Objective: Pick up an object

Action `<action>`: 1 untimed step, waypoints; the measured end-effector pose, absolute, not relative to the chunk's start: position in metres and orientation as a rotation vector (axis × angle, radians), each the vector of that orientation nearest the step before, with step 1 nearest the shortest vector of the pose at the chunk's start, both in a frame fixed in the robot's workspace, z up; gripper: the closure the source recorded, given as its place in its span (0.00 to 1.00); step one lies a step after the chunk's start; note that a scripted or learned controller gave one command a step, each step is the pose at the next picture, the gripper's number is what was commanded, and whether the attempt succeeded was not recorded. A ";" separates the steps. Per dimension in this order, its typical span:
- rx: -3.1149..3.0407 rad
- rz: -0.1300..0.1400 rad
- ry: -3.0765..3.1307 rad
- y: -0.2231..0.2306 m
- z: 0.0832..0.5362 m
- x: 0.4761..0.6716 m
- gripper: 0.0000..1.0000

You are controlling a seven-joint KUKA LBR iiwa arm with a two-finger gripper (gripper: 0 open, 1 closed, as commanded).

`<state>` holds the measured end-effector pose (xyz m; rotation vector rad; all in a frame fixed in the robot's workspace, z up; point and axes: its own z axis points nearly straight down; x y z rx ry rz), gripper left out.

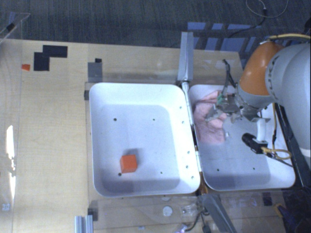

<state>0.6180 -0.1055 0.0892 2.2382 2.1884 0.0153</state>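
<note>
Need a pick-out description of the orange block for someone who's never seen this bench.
Two white bins sit side by side; take the left bin, away from the arm. The orange block lies on its floor near the front edge, left of centre. It is small and boxy, unlike the soft pink item in the right bin.

An orange block point(129, 163) sits at seven o'clock in the white left bin point(104, 178), a pale pink thing point(209, 123) lies in the white right bin point(243, 178), and the bench point(43, 144) is light tan.
</note>
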 end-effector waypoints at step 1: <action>2.044 0.011 2.369 -0.091 0.090 0.632 0.00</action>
